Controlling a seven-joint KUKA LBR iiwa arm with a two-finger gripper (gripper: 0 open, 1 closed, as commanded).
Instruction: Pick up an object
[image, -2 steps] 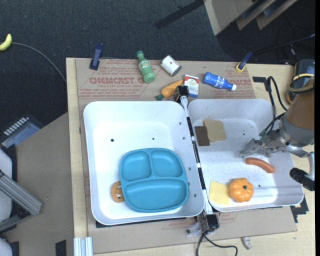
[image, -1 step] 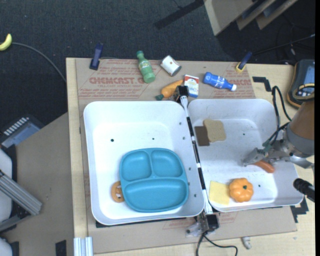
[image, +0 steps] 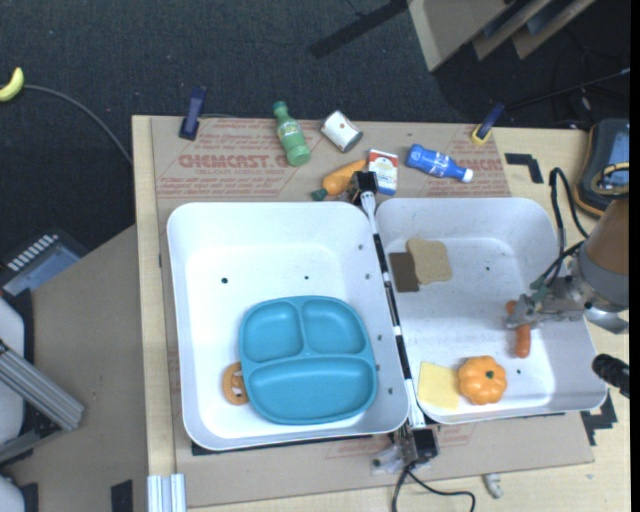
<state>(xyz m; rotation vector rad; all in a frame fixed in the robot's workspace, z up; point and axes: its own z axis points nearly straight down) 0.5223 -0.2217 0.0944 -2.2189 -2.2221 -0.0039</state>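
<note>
My gripper (image: 522, 312) hangs low over the right side of the right bin (image: 470, 215), at the end of the grey arm that comes in from the right. Just below it lies a small orange-red sausage-shaped piece (image: 522, 343), touching or nearly touching the gripper's tip. An orange toy pumpkin (image: 482, 380) sits near the bin's front wall with a yellow cheese slice (image: 436, 386) to its left. A tan bread slice (image: 431, 261) and a brown square (image: 403, 271) lie by the bin's left wall.
The left bin (image: 200, 250) holds a blue divided plate (image: 305, 357) with a small brown pretzel (image: 234, 384) at its left edge. Behind the bins lie a green bottle (image: 291, 135), a white can (image: 341, 130), a small carton (image: 382, 170) and a blue bottle (image: 438, 163).
</note>
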